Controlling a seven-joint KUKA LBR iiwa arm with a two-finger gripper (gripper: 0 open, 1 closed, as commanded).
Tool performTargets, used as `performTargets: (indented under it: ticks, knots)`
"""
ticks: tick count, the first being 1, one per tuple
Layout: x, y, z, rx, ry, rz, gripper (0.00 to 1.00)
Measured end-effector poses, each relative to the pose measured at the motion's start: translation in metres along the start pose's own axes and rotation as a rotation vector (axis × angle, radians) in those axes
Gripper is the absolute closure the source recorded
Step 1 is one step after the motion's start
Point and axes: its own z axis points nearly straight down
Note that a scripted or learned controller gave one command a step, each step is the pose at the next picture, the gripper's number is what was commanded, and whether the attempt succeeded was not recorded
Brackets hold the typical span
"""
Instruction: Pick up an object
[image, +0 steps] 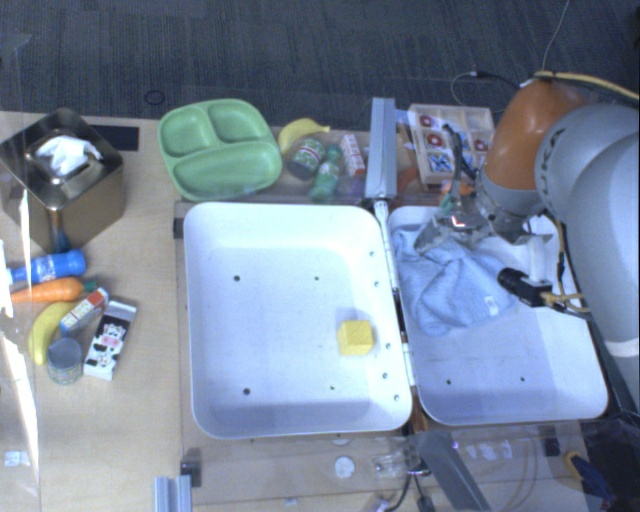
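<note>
A crumpled light blue cloth lies in the back half of the right bin. My gripper is low over the cloth's far edge, near the bin's back wall, with the grey arm and its orange band reaching in from the right. A small yellow block sits alone in the left bin, towards its right side and well apart from the gripper.
Behind the bins stand a green divided plate, bottles and a printed box. On the bench to the left are a metal box, a banana, a carrot and small packs.
</note>
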Motion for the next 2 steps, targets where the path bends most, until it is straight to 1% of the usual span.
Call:
performTargets:
  ticks: [1, 2]
  knots:
    - [-0.062, -0.029, -0.027, 0.013, 0.007, -0.054, 0.0]
    - [-0.043, -0.007, 0.002, 0.014, 0.005, -0.188, 0.0]
